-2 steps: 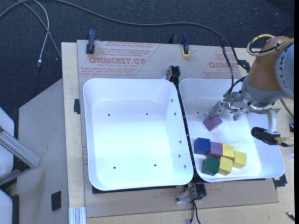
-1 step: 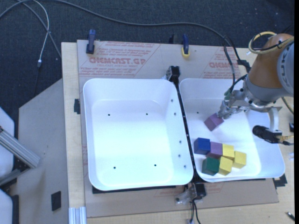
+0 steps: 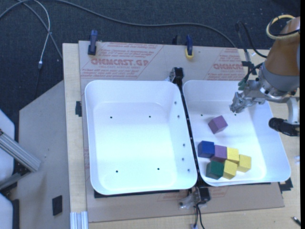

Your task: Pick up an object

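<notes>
Six small blocks sit in the right shallow white bin (image 3: 281, 151): a lone purple cube (image 3: 218, 124), and nearer the front a cluster of blue cube (image 3: 206, 149), purple, green and yellow ones. The two-finger gripper (image 3: 237, 105) hovers above the bin's back part, beside the lone cube; I cannot tell its opening. Nothing appears lifted, so the pick looks not yet done.

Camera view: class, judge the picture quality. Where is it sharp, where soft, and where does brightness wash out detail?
Camera view: the blocks, such as the lone purple block, have crisp edges; the gripper looks soft and slightly blurred; the white left bin is bright and nearly featureless, with faint shading along its walls; shadows are soft throughout.
</notes>
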Tool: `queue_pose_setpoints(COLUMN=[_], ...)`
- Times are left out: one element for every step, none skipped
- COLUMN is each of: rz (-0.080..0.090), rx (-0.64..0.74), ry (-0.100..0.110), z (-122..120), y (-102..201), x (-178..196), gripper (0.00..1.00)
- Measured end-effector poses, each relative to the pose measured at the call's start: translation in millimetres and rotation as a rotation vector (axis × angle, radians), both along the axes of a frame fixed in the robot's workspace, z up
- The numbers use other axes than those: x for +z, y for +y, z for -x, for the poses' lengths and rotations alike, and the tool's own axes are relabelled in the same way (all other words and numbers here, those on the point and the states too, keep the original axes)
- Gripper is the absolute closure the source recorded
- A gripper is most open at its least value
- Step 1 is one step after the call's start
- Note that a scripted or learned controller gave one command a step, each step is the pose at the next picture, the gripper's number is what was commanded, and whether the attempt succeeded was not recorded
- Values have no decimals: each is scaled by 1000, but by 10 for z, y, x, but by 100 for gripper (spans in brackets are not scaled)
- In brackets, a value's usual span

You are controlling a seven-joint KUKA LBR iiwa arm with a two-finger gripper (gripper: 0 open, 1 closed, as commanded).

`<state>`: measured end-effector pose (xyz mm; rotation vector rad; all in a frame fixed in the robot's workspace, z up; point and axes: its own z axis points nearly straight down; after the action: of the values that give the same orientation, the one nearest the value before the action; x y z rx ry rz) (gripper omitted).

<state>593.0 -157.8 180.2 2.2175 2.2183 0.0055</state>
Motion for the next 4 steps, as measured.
queue_pose_setpoints(rz=[0,0,-2,-2], rx=[0,0,4,4], ry=[0,0,5,7], z=[53,45,56,102], y=[25,25,572,1079], x=[610,1143,1147,932], gripper=[100,100,100,100])
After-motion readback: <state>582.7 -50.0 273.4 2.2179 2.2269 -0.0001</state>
